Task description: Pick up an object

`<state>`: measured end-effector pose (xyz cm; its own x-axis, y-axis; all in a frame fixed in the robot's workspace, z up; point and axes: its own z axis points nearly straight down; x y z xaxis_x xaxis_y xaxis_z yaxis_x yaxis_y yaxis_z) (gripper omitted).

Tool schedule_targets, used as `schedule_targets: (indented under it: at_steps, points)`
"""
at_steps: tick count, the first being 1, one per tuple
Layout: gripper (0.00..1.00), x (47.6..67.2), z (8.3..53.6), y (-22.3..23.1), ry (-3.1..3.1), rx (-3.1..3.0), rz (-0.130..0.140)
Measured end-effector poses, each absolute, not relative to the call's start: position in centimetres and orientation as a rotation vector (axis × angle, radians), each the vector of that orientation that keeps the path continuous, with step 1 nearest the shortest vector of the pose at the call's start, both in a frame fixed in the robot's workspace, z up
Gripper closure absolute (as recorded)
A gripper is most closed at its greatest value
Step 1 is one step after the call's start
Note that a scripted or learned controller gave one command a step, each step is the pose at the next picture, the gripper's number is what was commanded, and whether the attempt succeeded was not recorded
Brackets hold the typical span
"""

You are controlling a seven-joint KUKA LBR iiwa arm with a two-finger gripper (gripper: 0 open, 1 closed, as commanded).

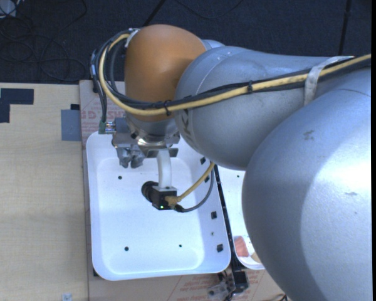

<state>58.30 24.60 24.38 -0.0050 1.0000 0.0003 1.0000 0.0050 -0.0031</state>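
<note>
Pink-and-white object (241,246) is seen in the right bin (233,190), by the table's (37,218) front edge. Whether the hand (131,160), over the left bin (144,249), is apart cannot be told; it should be recentred before descent.

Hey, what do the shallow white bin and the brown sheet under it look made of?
The shallow white bin looks like moulded plastic, smooth and slightly glossy, with rounded corners. The brown sheet under it seems to be matte cardboard: red printed lettering shows at its edge.
</note>
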Motion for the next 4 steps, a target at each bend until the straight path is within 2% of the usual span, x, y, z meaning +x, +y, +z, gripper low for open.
schedule_targets:
  at_steps: [1,2,3,4]
  points:
    - [1.00,63.7,28.3,24.4,-2.228,-2.218,-0.004]
    - [1.00,64.4,30.0,24.4,-2.229,-2.214,0.002]
    - [1.00,64.4,32.8,24.4,-2.229,-2.213,0.002]
    - [1.00,58.9,25.7,21.5,-2.215,-2.221,0.019]
